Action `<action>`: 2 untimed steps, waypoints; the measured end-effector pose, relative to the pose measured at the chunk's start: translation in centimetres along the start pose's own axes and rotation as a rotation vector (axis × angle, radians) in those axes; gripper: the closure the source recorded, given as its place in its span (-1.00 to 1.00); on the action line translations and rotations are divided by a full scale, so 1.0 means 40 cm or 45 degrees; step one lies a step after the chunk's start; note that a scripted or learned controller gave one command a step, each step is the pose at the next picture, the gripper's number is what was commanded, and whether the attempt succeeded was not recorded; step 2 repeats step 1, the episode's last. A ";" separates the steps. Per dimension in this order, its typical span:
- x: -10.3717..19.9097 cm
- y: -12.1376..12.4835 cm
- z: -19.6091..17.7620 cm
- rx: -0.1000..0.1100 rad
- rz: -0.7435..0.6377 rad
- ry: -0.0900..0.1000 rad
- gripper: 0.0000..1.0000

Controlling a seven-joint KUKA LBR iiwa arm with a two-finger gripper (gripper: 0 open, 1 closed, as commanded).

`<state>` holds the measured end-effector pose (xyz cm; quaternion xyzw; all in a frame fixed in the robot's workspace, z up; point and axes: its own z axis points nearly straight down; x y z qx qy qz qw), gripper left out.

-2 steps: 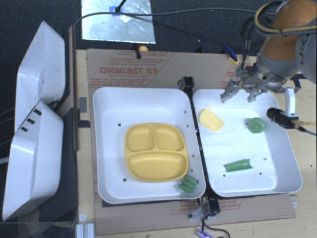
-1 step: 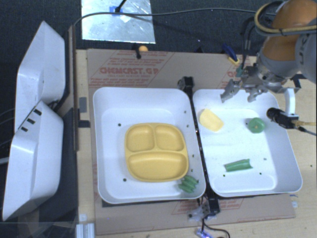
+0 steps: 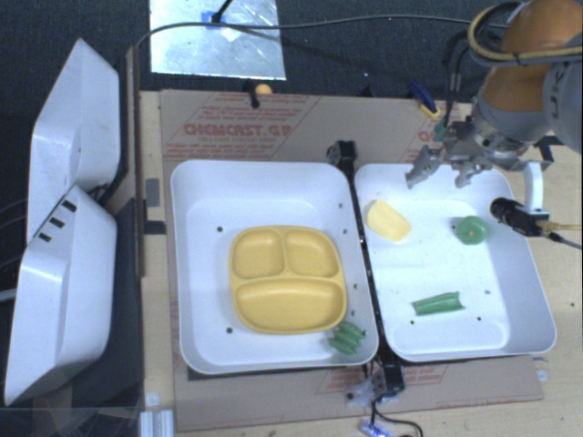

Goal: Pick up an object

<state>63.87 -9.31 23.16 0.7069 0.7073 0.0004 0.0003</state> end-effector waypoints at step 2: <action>0.000 0.000 0.000 0.000 0.000 0.000 -1.00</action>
